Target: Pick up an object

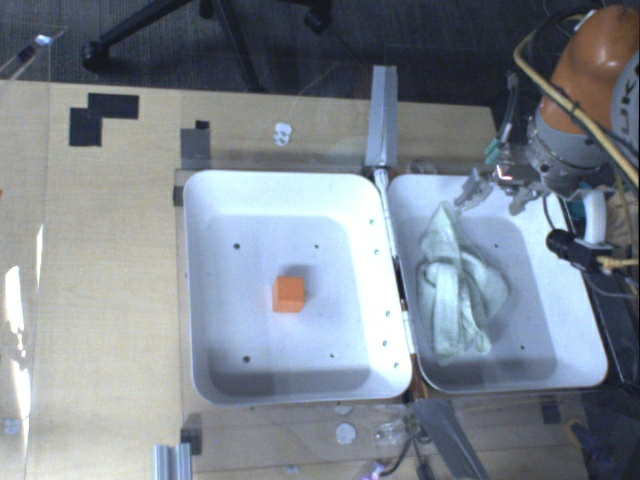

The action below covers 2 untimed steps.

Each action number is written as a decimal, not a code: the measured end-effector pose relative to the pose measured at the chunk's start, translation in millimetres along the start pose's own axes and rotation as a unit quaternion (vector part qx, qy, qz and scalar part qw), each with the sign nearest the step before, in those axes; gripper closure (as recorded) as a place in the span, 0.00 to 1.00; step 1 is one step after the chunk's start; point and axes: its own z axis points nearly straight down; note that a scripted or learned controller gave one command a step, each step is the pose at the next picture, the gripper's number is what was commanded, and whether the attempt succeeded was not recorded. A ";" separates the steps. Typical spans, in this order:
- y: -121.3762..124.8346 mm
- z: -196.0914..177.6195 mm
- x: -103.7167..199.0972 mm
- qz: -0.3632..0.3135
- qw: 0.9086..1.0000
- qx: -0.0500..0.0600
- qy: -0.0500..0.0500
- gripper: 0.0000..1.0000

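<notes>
A small orange cube [289,294] sits near the middle of the left white bin [215,268]. A crumpled pale greenish-white cloth [455,288] lies in the left half of the right white bin [560,318], with one end stretching toward the far edge. My gripper [493,199] hangs over the far edge of the right bin, just right of the cloth's upper end. Its fingers [469,195] are spread open and nothing shows between them. The arm with its orange band [592,53] enters from the upper right.
A grey post [381,118] stands behind the seam between the two bins. Cables [590,253] hang along the right bin's right side. Office chair legs [215,13] rest on the dark floor beyond the wooden bench [100,298].
</notes>
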 end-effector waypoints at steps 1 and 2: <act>33.5 133.9 -21.0 -0.041 0.999 -0.001 0.000 0.00; 35.5 121.9 -19.9 -0.041 0.999 -0.005 -0.001 1.00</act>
